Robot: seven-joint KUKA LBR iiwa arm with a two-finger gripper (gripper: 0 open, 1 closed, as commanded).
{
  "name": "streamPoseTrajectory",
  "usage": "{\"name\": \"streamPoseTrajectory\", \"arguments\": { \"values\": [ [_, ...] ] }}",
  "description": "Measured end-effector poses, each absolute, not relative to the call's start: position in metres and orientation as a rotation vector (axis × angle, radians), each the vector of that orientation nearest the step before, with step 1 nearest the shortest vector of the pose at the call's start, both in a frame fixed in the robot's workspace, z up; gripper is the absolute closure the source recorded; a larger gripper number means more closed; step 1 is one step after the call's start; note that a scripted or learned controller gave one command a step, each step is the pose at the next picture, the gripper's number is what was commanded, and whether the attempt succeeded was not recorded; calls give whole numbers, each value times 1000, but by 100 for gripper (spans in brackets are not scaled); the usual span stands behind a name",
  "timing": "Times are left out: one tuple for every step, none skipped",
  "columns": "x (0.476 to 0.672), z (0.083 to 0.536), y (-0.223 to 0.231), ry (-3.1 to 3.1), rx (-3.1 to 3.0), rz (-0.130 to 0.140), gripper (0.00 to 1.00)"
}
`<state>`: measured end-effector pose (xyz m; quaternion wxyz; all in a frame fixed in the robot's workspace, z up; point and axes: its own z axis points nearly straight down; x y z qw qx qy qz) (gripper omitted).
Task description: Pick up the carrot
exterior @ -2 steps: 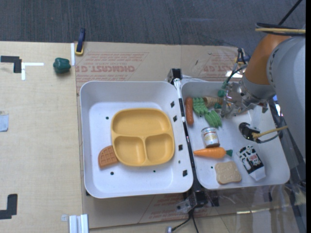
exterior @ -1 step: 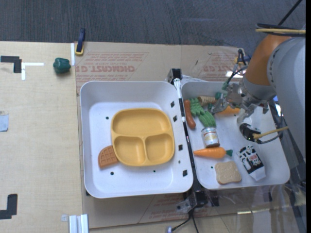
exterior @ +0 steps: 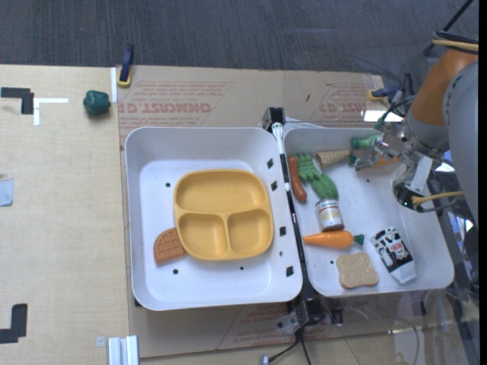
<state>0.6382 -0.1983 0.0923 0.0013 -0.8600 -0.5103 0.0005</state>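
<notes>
Bench, as seen standing over it, left to right:

- Green lump (exterior: 97, 103) on the bare bench top, well apart from both bins
- Left bin (exterior: 144, 226): yellow divided plate (exterior: 224, 214) near the middle; a waffle piece (exterior: 167, 245) touching the plate's lower left edge
- Right bin (exterior: 426, 226), along its left wall: a sausage (exterior: 296, 179), a green leafy vegetable (exterior: 315, 176) just beside it, a small jar (exterior: 329, 214) below those
- Carrot (exterior: 332, 239): lying flat in the right bin just below the jar, tip toward the left wall, green top pointing right; nothing touches it from above
- Bread slice (exterior: 357, 270) near the front rim; milk carton (exterior: 393, 252) to its right, on its side
- Gripper (exterior: 370, 152): at the far end of the right bin, near a pale cone and a green item, well apart from the carrot; cannot tell how its jaws stand, nor whether anything is in them

Step in hand, by my reckoning: approach, with nothing lifted yet. Next move calls for travel toward the front left of the bin and a descent over the carrot's middle, closing across its width, clear of the jar
</notes>
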Motion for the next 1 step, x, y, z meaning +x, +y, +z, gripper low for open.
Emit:
{"name": "streamPoseTrajectory", "arguments": {
  "values": [
    [650,91,-205,-1771,-2569,7,0]
  ]
}}
